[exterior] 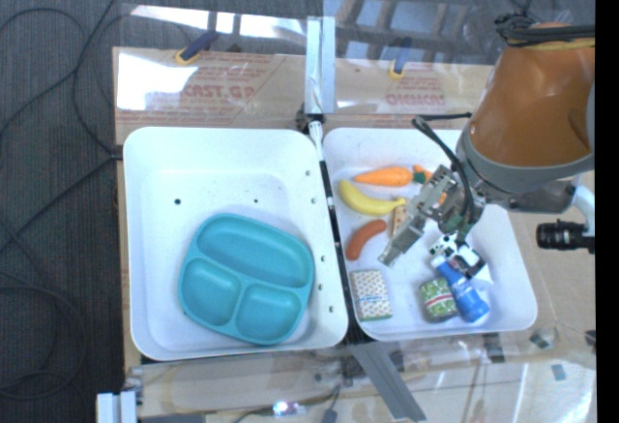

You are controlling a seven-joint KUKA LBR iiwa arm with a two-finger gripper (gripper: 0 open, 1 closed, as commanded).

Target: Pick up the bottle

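Gripper (404, 239) hangs over the right bin (513, 315), fingers apparently slightly parted and gripping nothing, though the view is poor; the blue bottle (462, 287) lies just beyond it, ungrasped, beside a green can (437, 299).

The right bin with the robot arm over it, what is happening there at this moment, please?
A grey robot arm with an orange band reaches into the right shallow white bin. Its pincer hangs low over the middle of the bin, beside a reddish sausage-shaped toy and a yellow toy banana. The small blue plastic bottle it must pick up lies apart from it, near the bin's front right corner. The left white bin holds a teal divided plastic plate.
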